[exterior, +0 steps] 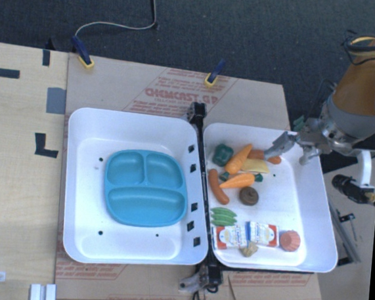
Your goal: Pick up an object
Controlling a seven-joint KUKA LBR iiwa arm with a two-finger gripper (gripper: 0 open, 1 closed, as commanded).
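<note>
The arm [363, 71] is cut off at the right edge; a small beige item [249, 251] beside the carton [245, 235] cannot be identified.

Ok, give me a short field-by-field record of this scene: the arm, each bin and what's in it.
arm: enters from the right
end effector: above the right bin's far edge, near the toy food
left bin: blue divided plate
right bin: carrots, sausage, chocolate donut, pea pod, milk carton, round red piece
held: nothing seen between its fingers
</note>
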